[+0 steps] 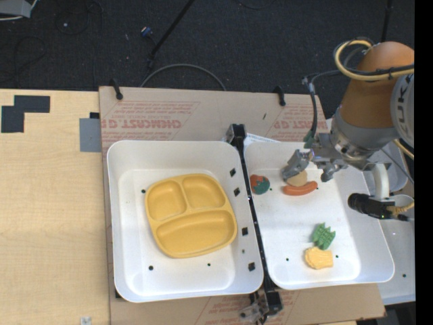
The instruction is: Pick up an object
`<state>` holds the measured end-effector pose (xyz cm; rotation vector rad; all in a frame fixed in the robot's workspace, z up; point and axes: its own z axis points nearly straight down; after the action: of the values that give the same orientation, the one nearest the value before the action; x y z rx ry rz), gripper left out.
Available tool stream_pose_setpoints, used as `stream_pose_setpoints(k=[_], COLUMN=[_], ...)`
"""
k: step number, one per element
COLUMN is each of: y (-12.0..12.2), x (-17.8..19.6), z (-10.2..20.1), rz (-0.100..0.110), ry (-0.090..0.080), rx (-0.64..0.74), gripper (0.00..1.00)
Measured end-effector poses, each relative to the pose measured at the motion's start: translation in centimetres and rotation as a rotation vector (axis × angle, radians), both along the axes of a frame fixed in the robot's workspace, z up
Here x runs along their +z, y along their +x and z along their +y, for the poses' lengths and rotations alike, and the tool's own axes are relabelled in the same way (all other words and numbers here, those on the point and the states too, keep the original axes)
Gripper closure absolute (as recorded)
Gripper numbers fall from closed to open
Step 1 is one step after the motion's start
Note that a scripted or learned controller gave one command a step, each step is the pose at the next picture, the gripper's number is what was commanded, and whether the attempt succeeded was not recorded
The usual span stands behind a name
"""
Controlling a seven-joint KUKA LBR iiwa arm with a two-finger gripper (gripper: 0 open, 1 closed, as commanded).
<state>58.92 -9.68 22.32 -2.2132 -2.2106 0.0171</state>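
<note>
The gripper (pixel 312 168) hung low over the back part of the right bin (pixel 352 263), its two grey fingers spread apart, one to the left and one to the right, with a pale rounded piece (pixel 296 179) showing between and just under them. Whether the fingers actually touched that piece could not be told from this slanted view; it seemed to lie in the gap rather than be pinched. Just below it, touching or nearly so, lay an orange sausage (pixel 300 189), stretched left to right on the bin floor. A little to the left, near the divider between the bins, sat a small round toy (pixel 259 183), red on one side and green on the other. Well apart from these, toward the front of the same bin, a toy pineapple (pixel 320 249) lay with its green leaves pointing back and its yellow body toward the front rim. The left bin (pixel 128 202) held a yellow tray (pixel 191 215) with three sections, lying flat and slightly turned. The grey arm (pixel 369 124) with its orange band (pixel 382 59) came in from the right, above the right bin's far corner
</note>
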Motion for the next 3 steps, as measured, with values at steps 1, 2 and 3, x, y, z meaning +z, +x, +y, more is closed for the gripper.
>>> stream_pose_setpoints(k=[1,2,3], y=[0.2,0.2,0.2], x=[0.8,-3.5,-9.7], z=[0.0,0.2,-0.2], rz=[-0.013,-0.011,-0.012], ry=[-0.001,-0.001,-0.001], rx=[0.002,0.001,0.001], gripper=[0.00,0.00,0.00])
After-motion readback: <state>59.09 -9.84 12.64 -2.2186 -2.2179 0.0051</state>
